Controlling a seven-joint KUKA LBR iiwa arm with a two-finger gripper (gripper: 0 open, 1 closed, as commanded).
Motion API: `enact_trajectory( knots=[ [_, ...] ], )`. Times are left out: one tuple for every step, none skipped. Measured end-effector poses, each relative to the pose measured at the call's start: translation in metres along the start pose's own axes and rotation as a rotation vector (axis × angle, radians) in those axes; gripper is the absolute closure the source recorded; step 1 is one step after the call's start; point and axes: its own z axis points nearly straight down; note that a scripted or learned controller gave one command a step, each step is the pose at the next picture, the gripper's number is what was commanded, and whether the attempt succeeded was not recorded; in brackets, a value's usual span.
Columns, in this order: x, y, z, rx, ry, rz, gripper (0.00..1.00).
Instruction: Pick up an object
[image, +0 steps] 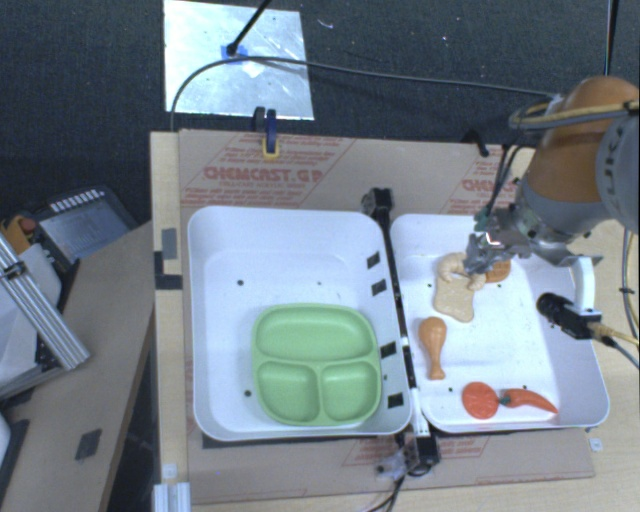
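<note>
Hand (482, 258) low over beige toy (455, 298), right bin (570, 370)

The bench (250, 180), covered in printed brown board, bears 2 white bins (215, 300) side by side.

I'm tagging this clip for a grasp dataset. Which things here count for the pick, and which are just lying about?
For the pick:
gripper, low over the right bin
toy bread slice
toy chicken drumstick
toy tomato
toy carrot
pale toy piece beside the gripper

Lying about:
green divided plate in the left bin
yellow clamp
</note>
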Motion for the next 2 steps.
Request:
enact_trajectory(
  knots=[
    [0.053,0.006,-0.005,0.000,0.000,0.000,1.00],
    [0.112,0.004,-0.001,0.001,0.000,0.000,1.00]
  ],
)
